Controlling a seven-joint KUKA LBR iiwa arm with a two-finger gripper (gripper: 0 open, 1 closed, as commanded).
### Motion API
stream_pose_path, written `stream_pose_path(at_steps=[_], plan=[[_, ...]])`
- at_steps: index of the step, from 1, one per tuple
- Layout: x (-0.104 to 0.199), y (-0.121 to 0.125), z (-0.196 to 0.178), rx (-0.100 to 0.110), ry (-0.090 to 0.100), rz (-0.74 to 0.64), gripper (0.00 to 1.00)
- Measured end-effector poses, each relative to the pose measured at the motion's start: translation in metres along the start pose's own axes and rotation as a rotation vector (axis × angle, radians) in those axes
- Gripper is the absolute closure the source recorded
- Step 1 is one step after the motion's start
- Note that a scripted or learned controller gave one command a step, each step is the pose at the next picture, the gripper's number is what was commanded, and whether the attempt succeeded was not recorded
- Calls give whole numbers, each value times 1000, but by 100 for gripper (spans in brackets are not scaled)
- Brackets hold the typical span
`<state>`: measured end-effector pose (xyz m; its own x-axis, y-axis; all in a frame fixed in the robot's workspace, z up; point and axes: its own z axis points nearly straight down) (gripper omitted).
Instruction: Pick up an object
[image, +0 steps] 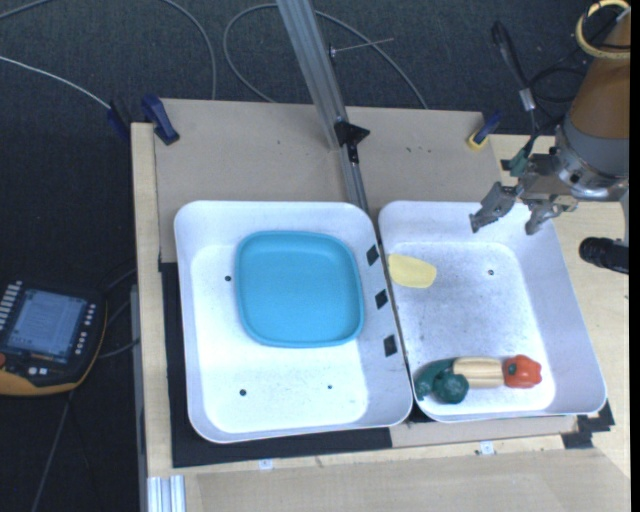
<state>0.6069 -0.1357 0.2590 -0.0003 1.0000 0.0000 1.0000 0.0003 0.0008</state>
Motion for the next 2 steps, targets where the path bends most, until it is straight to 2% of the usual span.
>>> stream_pose_path(at_steps=[1,2], plan=[[5,2,43,4,1,0,0],[-2,7,93,5,0,0,0]])
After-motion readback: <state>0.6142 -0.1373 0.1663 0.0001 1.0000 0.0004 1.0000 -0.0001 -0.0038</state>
